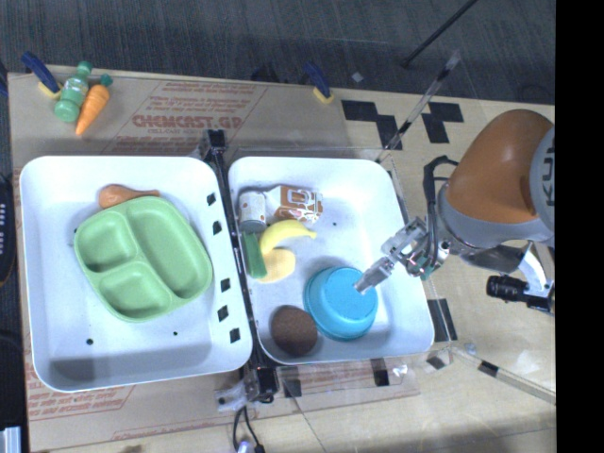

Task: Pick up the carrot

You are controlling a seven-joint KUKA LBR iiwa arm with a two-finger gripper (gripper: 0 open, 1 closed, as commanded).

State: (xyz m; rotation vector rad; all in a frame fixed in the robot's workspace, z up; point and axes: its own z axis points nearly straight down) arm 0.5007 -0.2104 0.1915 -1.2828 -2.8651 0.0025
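The carrot [92, 109] is orange with a green top. It lies on the bench outside the bins, at the far left back corner, next to a green toy bottle [71, 97]. My gripper [371, 279] is far from it, low in the right bin over the right rim of a blue bowl [340, 303]. The grey arm with its orange band [495, 173] reaches in from the right. Nothing shows in the gripper.
The left bin [47, 281] holds a green divided plate [142, 256] and an orange-brown piece [123, 194] behind it. The right bin [368, 182] holds a can [251, 209], a banana [281, 237], a snack packet [298, 200], a green item [253, 256] and a brown ball [293, 329].
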